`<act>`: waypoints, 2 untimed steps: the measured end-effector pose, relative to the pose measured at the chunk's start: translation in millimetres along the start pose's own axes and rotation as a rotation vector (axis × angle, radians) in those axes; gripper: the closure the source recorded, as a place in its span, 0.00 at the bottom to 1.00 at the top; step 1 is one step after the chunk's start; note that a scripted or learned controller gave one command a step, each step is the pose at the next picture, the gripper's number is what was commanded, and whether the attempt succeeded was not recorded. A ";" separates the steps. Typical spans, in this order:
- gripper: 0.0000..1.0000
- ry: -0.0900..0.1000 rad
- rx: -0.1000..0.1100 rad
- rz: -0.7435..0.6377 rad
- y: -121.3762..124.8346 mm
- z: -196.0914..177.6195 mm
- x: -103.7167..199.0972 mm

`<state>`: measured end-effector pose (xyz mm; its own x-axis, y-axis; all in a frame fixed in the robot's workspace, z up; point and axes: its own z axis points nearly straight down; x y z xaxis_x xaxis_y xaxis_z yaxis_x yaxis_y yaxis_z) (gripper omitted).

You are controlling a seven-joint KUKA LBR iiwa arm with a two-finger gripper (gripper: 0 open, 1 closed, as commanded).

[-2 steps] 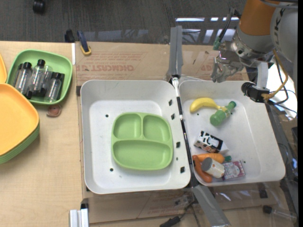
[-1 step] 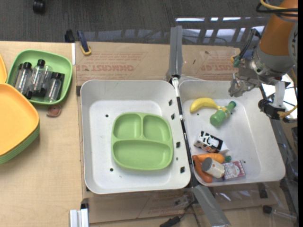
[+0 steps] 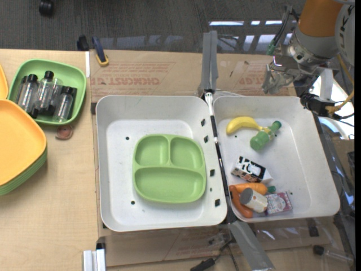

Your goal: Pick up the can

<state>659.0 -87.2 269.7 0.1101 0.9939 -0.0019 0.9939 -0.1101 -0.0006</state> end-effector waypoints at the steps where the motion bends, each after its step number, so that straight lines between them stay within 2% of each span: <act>1: 1.00 0.000 0.002 0.020 3.0 42.9 -33.1; 2: 1.00 0.000 0.000 0.031 -2.9 14.3 25.3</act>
<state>658.9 -61.8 255.4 0.1410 0.9900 -0.0015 0.9900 -0.1410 -0.0005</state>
